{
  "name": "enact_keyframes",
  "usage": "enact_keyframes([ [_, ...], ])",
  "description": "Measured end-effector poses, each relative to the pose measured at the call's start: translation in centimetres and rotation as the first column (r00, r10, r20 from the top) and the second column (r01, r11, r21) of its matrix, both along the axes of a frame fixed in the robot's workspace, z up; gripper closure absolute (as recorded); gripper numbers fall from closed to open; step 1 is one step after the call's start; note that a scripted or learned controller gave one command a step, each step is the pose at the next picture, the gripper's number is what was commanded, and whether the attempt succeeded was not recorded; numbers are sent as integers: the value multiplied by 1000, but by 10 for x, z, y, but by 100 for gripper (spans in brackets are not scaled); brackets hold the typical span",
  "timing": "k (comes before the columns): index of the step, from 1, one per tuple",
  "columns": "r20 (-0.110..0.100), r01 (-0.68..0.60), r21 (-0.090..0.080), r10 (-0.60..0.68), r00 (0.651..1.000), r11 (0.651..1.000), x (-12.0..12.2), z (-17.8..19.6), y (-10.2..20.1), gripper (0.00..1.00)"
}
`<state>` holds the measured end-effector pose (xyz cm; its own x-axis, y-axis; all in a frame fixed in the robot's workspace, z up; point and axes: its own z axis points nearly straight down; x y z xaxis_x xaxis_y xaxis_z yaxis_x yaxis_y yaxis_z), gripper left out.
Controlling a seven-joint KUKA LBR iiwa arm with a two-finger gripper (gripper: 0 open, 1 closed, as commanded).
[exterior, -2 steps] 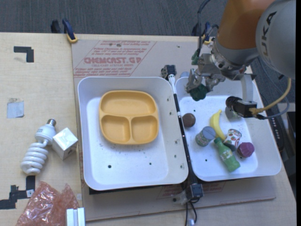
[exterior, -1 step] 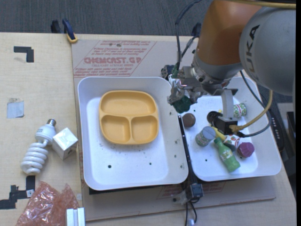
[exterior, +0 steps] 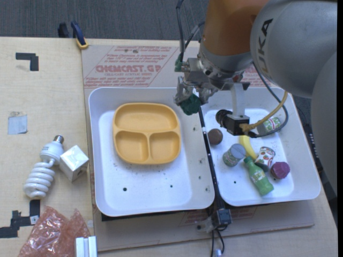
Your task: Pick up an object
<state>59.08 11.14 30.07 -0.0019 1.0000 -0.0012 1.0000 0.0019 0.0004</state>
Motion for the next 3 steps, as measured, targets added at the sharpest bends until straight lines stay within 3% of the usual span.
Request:
enact_keyframes([
  [1,0,0,0,0,1000,1000,-2,0,34,100],
  [2,0,0,-1,0,1000,1000,53,-15,55,100],
  [3,-2,0,0,0,1000,1000,2,-19,59,100],
])
